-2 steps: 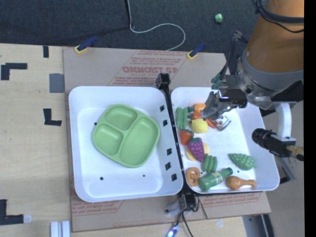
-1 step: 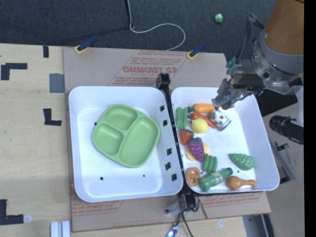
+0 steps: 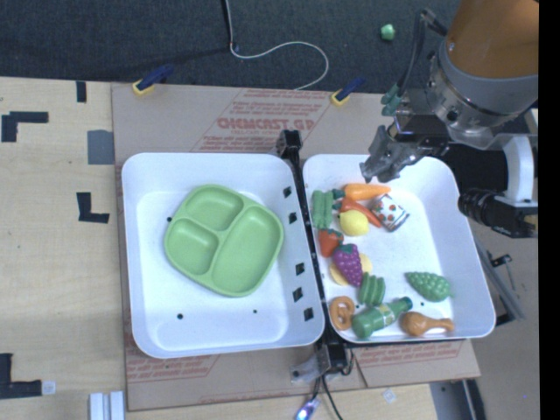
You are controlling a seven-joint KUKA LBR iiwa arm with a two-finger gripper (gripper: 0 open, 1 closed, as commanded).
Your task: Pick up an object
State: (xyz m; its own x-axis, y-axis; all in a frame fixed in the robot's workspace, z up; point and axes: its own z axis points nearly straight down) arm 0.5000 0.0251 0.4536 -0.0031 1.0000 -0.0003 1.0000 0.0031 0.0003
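- The tabletop (image 3: 52,234) is pale wood with black tape marks; a cardboard sheet (image 3: 254,121) with red print lies under both bins, held by yellow and blue clips at its far corners. Beyond it, dark carpet carries a thin white cable (image 3: 280,55) and a small green ball (image 3: 388,31).
- The arm (image 3: 494,42) reaches in from the right, orange band above grey wrist.
- The left bin (image 3: 140,322) holds a green divided plate (image 3: 226,239), lying flat.
- The right bin (image 3: 468,261) holds the toy food, mostly crowded against its left wall.
- The end effector (image 3: 385,166) hangs over the right bin's far edge, just beyond the orange carrot (image 3: 366,191); I cannot tell whether it is spread or closed, and nothing shows between its tips.
- Likely targets lie nearest: the carrot, the red-and-white can (image 3: 389,213) and the lemon (image 3: 353,224), touching or nearly so.
- Risks, as I judge them: in that crowd, a descent could land on two toys at once and pinch neither; the round lemon may squirt free; a drop too close to the bin's rim could strike the wall.
- The green leafy piece (image 3: 428,285) and the drumstick (image 3: 424,325) lie apart and look easier.
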